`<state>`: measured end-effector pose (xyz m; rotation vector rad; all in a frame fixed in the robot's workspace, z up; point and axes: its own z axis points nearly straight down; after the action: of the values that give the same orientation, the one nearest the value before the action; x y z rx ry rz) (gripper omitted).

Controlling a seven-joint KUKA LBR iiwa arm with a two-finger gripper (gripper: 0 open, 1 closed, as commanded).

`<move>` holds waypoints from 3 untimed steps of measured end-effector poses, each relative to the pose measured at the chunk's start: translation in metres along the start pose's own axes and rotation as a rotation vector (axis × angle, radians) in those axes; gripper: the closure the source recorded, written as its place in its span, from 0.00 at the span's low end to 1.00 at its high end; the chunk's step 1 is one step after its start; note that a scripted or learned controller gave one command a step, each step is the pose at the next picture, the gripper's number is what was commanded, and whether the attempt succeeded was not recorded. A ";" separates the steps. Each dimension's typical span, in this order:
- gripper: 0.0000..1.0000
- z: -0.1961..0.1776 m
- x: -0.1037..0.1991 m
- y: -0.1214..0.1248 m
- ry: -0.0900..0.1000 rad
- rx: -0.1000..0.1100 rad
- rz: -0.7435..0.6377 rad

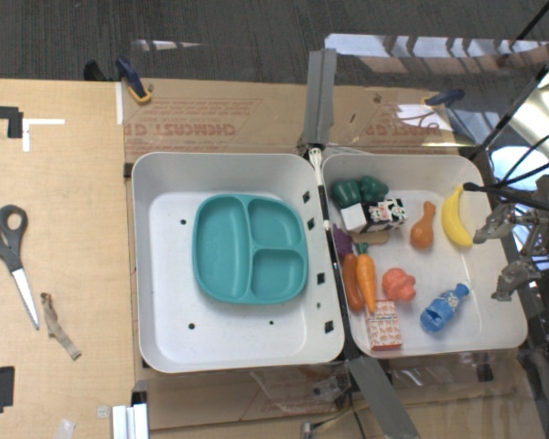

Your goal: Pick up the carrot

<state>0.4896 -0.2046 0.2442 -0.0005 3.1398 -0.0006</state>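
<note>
The orange carrot lies lengthwise along the left wall of the right bin, next to a second orange piece on its left. My gripper hovers at the right bin's right rim, well to the right of the carrot. Its two metal fingers stand apart, open, with nothing between them.
Around the carrot lie a red-orange fruit, a pink carton, a blue bottle, a banana, a drumstick, a cow-print box and green vegetables. A teal divided plate sits in the left bin. Scissors lie on the bench.
</note>
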 end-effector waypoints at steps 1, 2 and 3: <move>0.00 0.136 -0.011 0.041 0.004 -0.002 -0.053; 0.00 0.147 -0.095 0.104 -0.006 -0.001 -0.004; 0.00 0.148 -0.066 0.111 -0.009 0.001 0.026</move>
<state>0.5561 -0.0933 0.0961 0.0405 3.1310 -0.0020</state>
